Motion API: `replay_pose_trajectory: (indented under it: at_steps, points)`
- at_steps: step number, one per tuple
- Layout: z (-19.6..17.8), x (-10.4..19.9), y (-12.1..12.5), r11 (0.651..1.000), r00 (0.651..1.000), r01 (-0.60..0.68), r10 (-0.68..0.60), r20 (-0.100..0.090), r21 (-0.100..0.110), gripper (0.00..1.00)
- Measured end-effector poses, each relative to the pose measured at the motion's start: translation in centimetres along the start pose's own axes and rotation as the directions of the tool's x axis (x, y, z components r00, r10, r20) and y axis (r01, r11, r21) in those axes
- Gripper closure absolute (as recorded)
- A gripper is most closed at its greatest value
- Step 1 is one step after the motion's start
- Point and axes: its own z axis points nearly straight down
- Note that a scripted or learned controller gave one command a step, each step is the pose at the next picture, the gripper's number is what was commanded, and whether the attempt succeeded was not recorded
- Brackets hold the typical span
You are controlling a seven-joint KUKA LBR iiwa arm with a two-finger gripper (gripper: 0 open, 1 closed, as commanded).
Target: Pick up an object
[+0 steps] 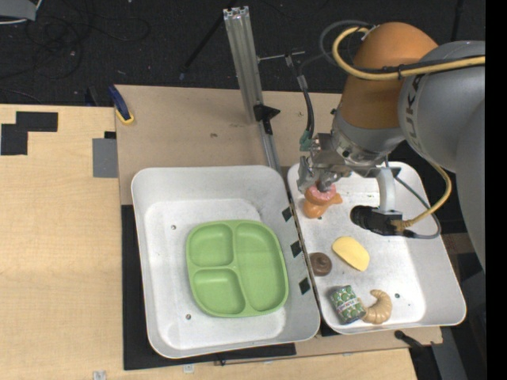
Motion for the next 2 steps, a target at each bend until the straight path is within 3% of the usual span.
replay_pose_trajectory:
  at_steps: [2]
  points:
    - [-0.4,9.9,-0.2,1.0,1.0,0.0,0.0,0.001,0.001,1.0]
